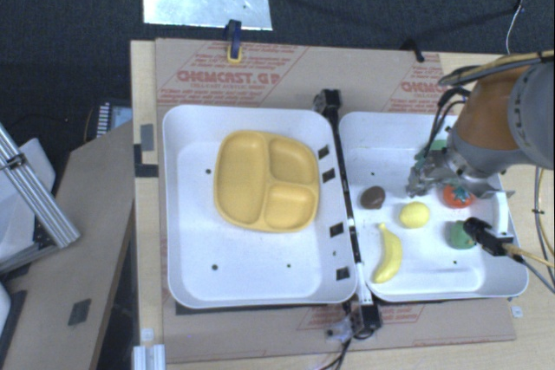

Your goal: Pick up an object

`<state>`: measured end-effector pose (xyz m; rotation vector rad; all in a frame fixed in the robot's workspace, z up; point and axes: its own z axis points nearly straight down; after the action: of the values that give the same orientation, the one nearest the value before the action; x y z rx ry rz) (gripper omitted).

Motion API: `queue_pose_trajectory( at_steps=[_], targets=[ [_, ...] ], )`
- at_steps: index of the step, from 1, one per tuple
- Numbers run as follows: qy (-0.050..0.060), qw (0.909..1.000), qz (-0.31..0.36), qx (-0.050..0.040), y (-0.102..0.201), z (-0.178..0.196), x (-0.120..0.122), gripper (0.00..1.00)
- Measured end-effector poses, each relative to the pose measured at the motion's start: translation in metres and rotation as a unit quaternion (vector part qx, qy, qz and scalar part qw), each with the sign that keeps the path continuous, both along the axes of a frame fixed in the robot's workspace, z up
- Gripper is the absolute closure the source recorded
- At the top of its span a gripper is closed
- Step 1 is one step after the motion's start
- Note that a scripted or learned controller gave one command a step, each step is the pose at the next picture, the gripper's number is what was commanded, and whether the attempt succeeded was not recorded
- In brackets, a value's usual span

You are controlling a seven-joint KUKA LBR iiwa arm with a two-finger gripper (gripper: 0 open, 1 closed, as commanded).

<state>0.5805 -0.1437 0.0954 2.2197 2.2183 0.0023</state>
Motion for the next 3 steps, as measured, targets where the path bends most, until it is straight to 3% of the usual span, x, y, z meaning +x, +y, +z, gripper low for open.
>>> queue_pose_trajectory(
  at_steps=[2,3],
  targets=[
    [-0.003,1.0,0.002,-0.0003,-0.003,0.124,-0.004,1.0],
    [0.001,1.0,0.002,0.0004,-0.003,0.125,-0.004,1.0]
  ],
)
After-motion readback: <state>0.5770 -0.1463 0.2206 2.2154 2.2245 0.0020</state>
